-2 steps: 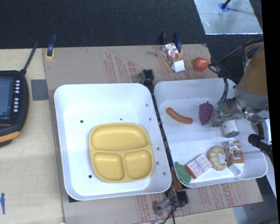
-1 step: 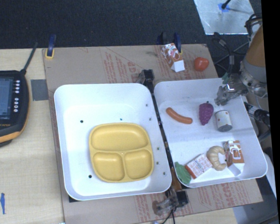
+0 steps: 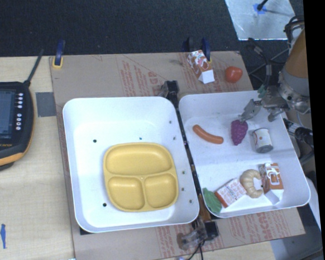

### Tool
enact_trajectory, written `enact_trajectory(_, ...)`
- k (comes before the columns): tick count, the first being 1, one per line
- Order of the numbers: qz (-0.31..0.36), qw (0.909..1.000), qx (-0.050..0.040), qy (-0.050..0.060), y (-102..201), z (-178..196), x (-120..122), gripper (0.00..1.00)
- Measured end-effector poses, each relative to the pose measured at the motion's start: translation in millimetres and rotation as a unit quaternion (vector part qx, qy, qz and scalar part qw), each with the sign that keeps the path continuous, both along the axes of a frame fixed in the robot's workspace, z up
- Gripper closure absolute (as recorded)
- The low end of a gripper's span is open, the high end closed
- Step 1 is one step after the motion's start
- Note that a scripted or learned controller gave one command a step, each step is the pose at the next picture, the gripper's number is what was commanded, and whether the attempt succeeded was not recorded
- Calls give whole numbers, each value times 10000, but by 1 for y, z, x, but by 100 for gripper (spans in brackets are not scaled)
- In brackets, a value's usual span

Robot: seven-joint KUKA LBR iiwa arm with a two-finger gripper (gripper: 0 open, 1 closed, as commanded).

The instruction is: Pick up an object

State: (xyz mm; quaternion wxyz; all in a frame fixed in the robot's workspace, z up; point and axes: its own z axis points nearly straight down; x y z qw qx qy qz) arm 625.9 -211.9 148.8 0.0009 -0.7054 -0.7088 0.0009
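The gripper [image 3: 257, 107] hangs over the far right part of the right bin [image 3: 210, 167], its fingers spread apart with nothing between them, one tip reaching left toward the purple grape bunch [image 3: 239, 132] and sitting just beside its far end. The arm [image 3: 296, 60] enters from the right edge. Nearest the tool lie the grapes and, just right of them, a small grey can [image 3: 262, 139] on its side; either could serve as the object to pick. Further left rests a sausage [image 3: 207, 134]. At the near end of the bin, a croissant [image 3: 251, 182] touches two small cartons [image 3: 271, 178] and a green item [image 3: 211, 201] sits in the corner. The left bin [image 3: 86, 160] carries a yellow divided tray [image 3: 140, 175].

The likely trouble: grapes and can lie close together, so a descending finger may land on one or nudge the other aside. The can, lying on its side, would probably roll away from a glancing touch, and the lumpy grapes could slip from a shallow pinch.
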Motion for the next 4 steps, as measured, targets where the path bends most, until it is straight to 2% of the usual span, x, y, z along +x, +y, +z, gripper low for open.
enact_trajectory(1,3,10000,5,18,23,-58,16,0)
enact_trajectory(2,-6,10000,-5,-6,0,-56,13,0)
enact_trajectory(3,17,10000,-5,0,0,-46,14,100)
enact_trajectory(4,4,10000,1,-22,48,29,32,100)
